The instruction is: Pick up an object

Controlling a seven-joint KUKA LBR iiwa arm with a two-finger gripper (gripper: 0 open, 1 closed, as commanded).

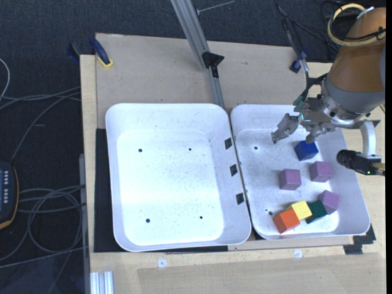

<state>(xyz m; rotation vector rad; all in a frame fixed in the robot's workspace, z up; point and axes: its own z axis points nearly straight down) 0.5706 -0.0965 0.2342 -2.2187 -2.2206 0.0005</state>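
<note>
Several small blocks lie in the right bin (257,164). A blue block (305,150) sits near its middle, with three purple blocks (290,178) (320,171) (329,200) below it. An orange block (285,220), a yellow block (301,211) and a green block (316,209) form a row at the front edge. My gripper (297,133) hangs over the right bin's back half, open, with bare bin floor between its spread fingers. The blue block is just below and to the right of it, close to one fingertip.
The left bin (113,164) stands beside the right one, joined by black clips (233,169) along the shared rim. A slanted metal pole (195,32) rises behind the bins. Blue clamps (101,52) (299,63) hold the bench's back corners. Cables lie on the floor at left.
</note>
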